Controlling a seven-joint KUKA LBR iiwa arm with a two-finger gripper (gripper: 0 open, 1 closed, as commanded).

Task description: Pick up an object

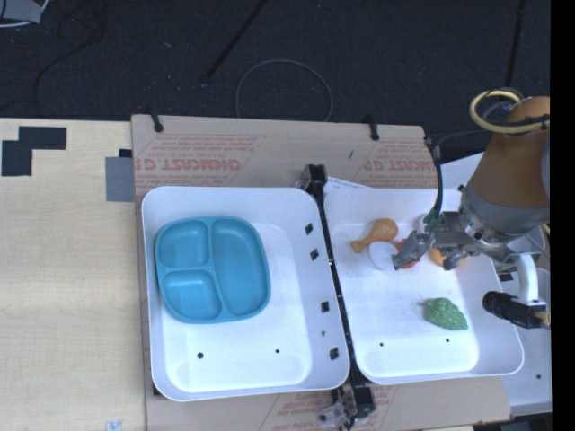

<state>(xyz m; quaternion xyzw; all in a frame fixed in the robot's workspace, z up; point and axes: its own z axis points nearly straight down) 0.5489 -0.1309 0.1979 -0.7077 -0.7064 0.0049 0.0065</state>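
Observation:
My gripper [429, 254] hangs low over the upper right part of the right bin [404, 353], open, its fingers spread wide. A small orange thing [436, 258] shows between them, partly hidden, and I cannot tell whether they touch it. An orange drumstick-shaped toy [377, 233] lies just left of the gripper, with a small white object [381, 259] below it, close to the left finger. A green knobbly toy [446, 313] lies nearer the front of the same bin, apart from the gripper.
The left bin [225, 366] holds a blue divided plate [213, 268] in its left half. A black divider [328, 277] runs between the two bins. The arm's body [510, 173] rises over the right bin's far right corner.

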